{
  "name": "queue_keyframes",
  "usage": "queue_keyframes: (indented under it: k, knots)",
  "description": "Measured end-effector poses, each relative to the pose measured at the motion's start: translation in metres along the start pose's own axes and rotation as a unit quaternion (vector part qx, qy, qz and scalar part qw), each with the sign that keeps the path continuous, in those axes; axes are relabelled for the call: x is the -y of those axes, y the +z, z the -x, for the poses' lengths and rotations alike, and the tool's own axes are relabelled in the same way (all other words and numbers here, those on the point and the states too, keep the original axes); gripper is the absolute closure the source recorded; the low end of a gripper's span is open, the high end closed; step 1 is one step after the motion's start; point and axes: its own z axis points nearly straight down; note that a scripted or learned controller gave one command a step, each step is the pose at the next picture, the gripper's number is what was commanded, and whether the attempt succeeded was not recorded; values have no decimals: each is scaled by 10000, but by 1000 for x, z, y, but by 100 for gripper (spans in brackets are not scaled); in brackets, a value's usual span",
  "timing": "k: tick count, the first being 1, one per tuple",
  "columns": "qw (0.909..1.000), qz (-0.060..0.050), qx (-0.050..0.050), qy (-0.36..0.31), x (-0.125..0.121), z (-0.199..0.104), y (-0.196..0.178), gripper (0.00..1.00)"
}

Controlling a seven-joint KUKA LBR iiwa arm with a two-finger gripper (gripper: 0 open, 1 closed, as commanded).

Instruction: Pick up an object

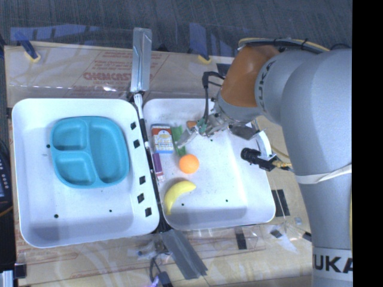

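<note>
**Gripper low in the right bin, near the small items**

The orange ball (189, 164) lies mid-bin in the right bin (251, 211), the banana (177, 194) just below it; both are probably light, smooth toys, best pinched across the middle. The gripper (192, 131) reaches down beside the red-labelled box (161, 140).

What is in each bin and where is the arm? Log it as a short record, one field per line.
left bin: shallow white bin holding a blue three-compartment plastic plate
right bin: shallow white bin holding an orange ball, a yellow banana, and a small red-and-white box near its left wall
arm: grey arm with orange band over the right bin's far side
gripper: two-finger gripper low beside the box; finger state unclear
</note>
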Motion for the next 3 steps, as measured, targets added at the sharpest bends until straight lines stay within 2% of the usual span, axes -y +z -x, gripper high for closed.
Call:
queue_keyframes:
  k: [1,2,3]
  knots:
    - [9845,-11,-18,-1752,58,-54,2,0]
    - [9687,37,54,-2483,127,-89,-2,0]
    - [9961,-4,-3,-887,117,-34,-42,0]
